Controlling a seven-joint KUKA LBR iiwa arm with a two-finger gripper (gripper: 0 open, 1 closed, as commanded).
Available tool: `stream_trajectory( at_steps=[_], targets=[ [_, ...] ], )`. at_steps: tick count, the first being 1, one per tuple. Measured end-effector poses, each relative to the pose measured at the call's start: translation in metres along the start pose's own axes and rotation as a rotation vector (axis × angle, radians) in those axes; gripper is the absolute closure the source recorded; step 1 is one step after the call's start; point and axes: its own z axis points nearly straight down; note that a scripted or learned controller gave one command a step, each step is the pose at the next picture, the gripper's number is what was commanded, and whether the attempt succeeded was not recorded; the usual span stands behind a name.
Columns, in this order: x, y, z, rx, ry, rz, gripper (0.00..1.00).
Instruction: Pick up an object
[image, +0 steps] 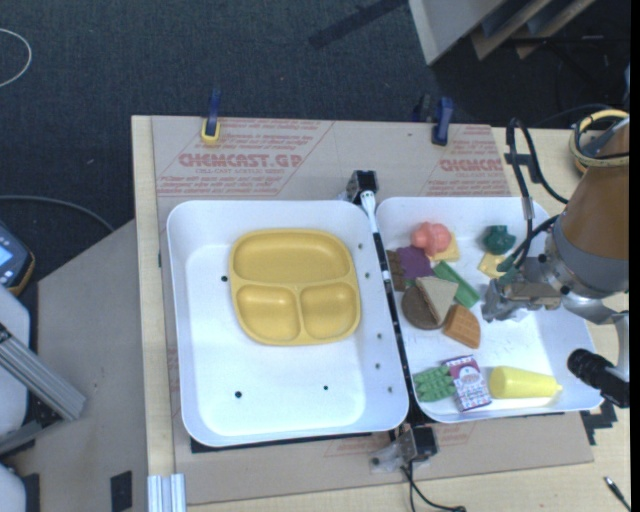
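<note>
Desk (150, 300): brown board top, carries two shallow white bins side by side; blue clamps on far edge.
Left bin (200, 390): holds one yellow divided tray (295, 285), three compartments, one long at the far side, two smaller nearer the camera. Tray sits in the far half of the bin, flat.
Right bin (520, 345): all the small objects are here.
Brown pieces (412, 290): dark brown block near the divider, a darker round piece just below it, both near the bin's left wall.
Pink item (432, 237): far end of the cluster, resting on something yellow.
Sandwich wedge (438, 296): tan/white triangle, overlapping the dark round piece.
Green stick (457, 283): lies diagonally, touching the wedge's right side.
Orange waffle piece (461, 326): just below the wedge, touching it.
Green leafy piece (433, 383): near front-left corner.
Red-and-white box (467, 384): just beside the leafy piece, tilted.
Yellow cone-ish item (522, 383): lying flat along the front wall, right of the box.
Dark green item (497, 239): far right part of bin, next to a small yellow piece.
Gripper (505, 300): low over the right bin's middle, right of the green stick and waffle piece, apart from both.
Jaws: can't tell if wide or narrow; nothing visible between them.
Arm (598, 215): comes in from the right, orange band above grey wrist.
</note>
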Motion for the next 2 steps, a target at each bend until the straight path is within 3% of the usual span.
stream_trajectory(
  at_steps=[2],
  targets=[
    [0.007,0.003,0.02,0.009,0.003,0.0,1.0]
  ],
)
